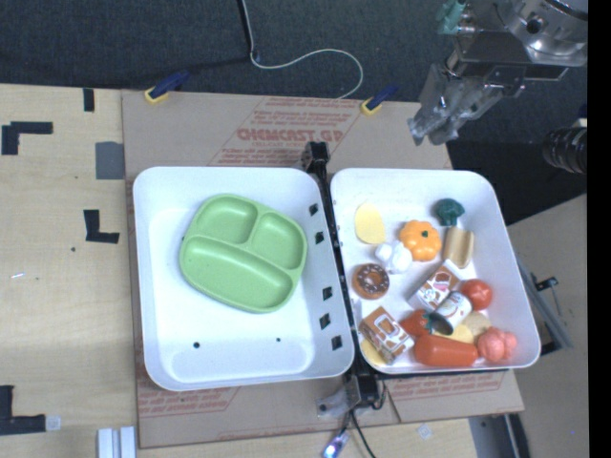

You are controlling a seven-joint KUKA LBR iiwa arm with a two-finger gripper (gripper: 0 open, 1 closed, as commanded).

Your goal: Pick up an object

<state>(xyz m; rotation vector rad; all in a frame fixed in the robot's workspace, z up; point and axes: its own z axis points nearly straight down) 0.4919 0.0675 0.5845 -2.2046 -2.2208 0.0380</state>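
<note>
Currently the grey two-finger gripper [431, 122] hangs above the bench beyond the far edge of the right white bin [503, 219], over brown cardboard, nothing between its fingers; their spacing cannot be judged. The right bin holds toy food: orange pumpkin [420, 239], chocolate-glazed doughnut [370, 281], green broccoli floret [448, 211], red sausage [445, 352]. A green compartmented plastic plate [243, 251] lies in the left white bin [162, 256].

Toys [434, 294] crowd the right bin [501, 208]; its upper-left corner lies bare.
</note>
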